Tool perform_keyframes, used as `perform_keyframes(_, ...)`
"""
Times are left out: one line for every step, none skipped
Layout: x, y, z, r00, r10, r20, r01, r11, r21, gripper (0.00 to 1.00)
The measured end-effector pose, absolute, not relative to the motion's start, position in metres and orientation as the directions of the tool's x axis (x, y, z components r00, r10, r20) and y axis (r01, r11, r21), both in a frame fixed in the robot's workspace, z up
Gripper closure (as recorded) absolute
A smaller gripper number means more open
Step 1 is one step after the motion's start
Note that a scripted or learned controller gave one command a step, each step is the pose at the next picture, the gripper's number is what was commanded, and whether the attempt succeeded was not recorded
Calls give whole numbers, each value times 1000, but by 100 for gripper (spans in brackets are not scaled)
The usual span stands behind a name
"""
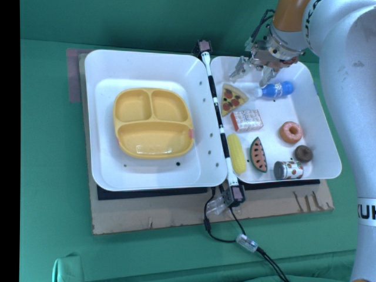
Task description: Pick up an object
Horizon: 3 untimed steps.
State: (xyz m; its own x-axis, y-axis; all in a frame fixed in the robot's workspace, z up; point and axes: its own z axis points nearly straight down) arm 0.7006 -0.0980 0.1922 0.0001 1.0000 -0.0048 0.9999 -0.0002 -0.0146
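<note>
My gripper [254, 71] hangs over the far part of the right bin [320, 128], its fingers spread open with nothing between them. Just below and to its right lies a blue bottle [275, 90] on its side. A pizza slice [231, 96] sits near the bin's left wall. Further toward the front are a red and white carton [247, 120], a corn cob [237, 153], a watermelon slice [258, 154], a pink donut [290, 132], a chocolate donut [303, 153] and a small can [288, 170].
The left bin [100, 69] holds a yellow divided plate [153, 123]. A black and white bar [216, 107] runs along the divide between the bins. Cables [235, 228] trail off the cardboard base at the front. The arm occupies the right side.
</note>
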Motion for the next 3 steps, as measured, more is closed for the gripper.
perform_keyframes(700, -98, 190, 0, 1000, -5, 1000, 0, -17, 0)
perform_keyframes(700, -99, 188, 0, 1000, -4, 1000, -1, -19, 0)
perform_keyframes(702, -87, 202, -4, 1000, 23, 1000, 4, -23, 100)
